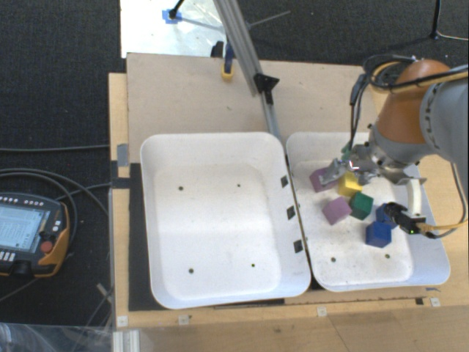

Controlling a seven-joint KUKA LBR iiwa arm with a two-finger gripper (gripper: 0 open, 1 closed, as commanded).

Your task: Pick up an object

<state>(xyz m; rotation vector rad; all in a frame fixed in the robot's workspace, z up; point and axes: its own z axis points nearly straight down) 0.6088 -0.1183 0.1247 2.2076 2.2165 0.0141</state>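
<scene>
Arm w/ orange band reaches in from right; gripper (pixel 350 169) low over right bin (pixel 425 270), among blocks. Fingers: state can't tell. Purple block (pixel 320 178) just left of gripper, yellow block (pixel 349 185) below it. Second purple (pixel 337 210), green (pixel 361 207), blue (pixel 379 234) nearby. Left bin (pixel 157 152) beside it on tabletop (pixel 183 94)

Wooden bench (pixel 190 94) bears two white bins side by side: left bin (pixel 157 196), right bin (pixel 432 266).
</scene>
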